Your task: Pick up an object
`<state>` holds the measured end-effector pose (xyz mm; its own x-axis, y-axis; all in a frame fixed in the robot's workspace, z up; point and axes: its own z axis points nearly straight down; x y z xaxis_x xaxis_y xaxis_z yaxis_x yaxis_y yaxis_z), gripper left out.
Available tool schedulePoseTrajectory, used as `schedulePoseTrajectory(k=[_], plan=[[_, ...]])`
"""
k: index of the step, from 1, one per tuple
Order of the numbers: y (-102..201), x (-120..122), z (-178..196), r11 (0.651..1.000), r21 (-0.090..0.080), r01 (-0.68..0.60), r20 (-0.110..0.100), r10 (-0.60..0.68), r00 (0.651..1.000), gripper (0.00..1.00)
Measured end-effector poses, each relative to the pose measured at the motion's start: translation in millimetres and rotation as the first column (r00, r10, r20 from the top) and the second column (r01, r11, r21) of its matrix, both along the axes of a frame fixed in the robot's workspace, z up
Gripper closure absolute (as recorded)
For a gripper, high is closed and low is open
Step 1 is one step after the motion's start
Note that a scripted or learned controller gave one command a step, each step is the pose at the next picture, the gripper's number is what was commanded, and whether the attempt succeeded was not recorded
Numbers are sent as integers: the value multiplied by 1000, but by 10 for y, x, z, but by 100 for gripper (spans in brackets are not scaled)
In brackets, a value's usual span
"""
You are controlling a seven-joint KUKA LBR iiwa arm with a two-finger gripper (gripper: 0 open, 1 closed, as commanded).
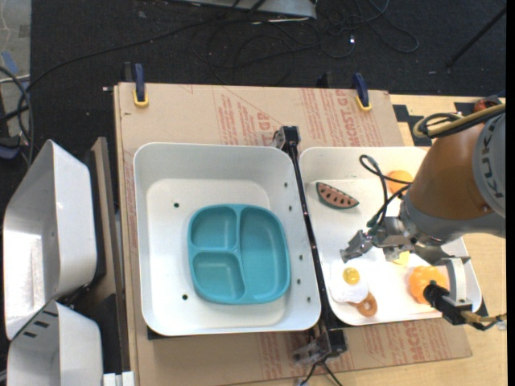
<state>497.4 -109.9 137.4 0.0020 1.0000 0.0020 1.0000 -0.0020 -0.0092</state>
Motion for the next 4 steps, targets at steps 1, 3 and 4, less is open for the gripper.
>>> schedulePoseTrajectory(k=[1, 3, 4], plan=[[2, 23, 111, 1000, 0, 0, 3, 0, 1000, 100], [69, 50, 1311, 1000, -4, -6, 14, 6, 1000, 100], [67, 66, 1437, 1000, -3, -6, 9, 6, 1000, 100]])
